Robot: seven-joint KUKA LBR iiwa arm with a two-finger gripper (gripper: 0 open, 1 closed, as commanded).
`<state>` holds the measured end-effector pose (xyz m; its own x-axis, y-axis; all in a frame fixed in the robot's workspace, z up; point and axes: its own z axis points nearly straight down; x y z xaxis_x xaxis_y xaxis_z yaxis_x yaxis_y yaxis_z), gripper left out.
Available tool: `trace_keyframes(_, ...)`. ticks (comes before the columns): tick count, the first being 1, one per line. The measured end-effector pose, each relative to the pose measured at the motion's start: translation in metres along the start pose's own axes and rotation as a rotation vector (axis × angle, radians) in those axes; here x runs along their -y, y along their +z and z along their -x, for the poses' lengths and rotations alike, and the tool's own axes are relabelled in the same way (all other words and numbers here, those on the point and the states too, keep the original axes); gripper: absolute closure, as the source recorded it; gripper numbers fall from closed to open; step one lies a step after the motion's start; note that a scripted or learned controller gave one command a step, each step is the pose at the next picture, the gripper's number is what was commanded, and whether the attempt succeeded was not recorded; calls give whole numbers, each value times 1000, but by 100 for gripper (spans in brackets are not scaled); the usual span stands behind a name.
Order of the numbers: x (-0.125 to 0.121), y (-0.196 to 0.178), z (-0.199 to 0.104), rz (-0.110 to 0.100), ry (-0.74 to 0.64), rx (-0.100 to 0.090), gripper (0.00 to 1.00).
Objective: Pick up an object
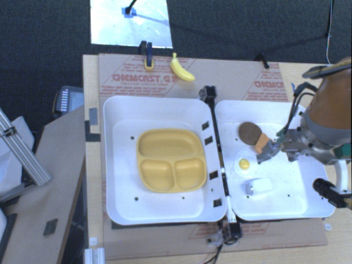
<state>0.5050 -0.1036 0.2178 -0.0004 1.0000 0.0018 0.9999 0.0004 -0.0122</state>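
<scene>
— What do we see nearest us in the right bin (286,202)?
— A white block (257,186), then an egg (244,163) just beyond it.
— And our fingers (266,152)?
— Just beyond the egg, touching an orange piece (262,142); we cannot tell how open. A brown disc (248,131) lies farther. A banana (181,69) rests on the counter (236,73).

backing board (137,77) | red print "CHEMCAST GP", probably | repeated at right
</scene>
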Motion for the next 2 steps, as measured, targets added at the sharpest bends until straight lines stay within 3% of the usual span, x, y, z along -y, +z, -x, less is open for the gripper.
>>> trace_keyframes(1, -3, -6, 0, 14, -3, 2, 0)
trace_keyframes(2, -5, 56, 1, 10, -1, 1, 0)
